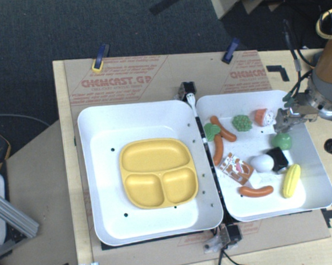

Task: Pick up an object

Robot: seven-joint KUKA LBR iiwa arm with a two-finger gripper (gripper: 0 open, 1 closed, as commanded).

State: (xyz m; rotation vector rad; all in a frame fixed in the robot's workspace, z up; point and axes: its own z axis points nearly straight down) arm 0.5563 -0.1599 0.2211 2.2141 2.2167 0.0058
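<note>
A: Left shallow white plastic bin (94, 163), rounded corners. What's in it?

B: One glossy yellow plastic tray (158, 172) with three compartments, one long on top and two small below. It sits flat near the bin's centre, and the compartments hold nothing.

A: Right shallow white plastic bin (322, 185)?

B: Toy food, smooth moulded plastic. Bumpy green broccoli floret (242, 122) near the top. A second green leafy piece (211, 131) at the left wall, touching two orange-red sausages (219, 142), one slanted and one nearly upright. A third orange-red sausage (256, 191) lies flat near the bottom edge. Red-and-white printed flat packet (236, 168) is mid-bin, tilted. White round ball (263, 163) just right of it, against a small black block (279, 159). Yellow ribbed corn cob (291, 180) at lower right. Orange-and-white piece (261, 116) at the top. Round green knob-like toy (282, 141) on the right side.

A: Gripper?

B: Grey metal two-finger gripper (283, 121) reaches in from the right, above the right bin's upper right part, just over the round green toy and beside the orange-and-white piece. Can't tell the finger spread from this angle, and nothing is visibly between them.
</note>
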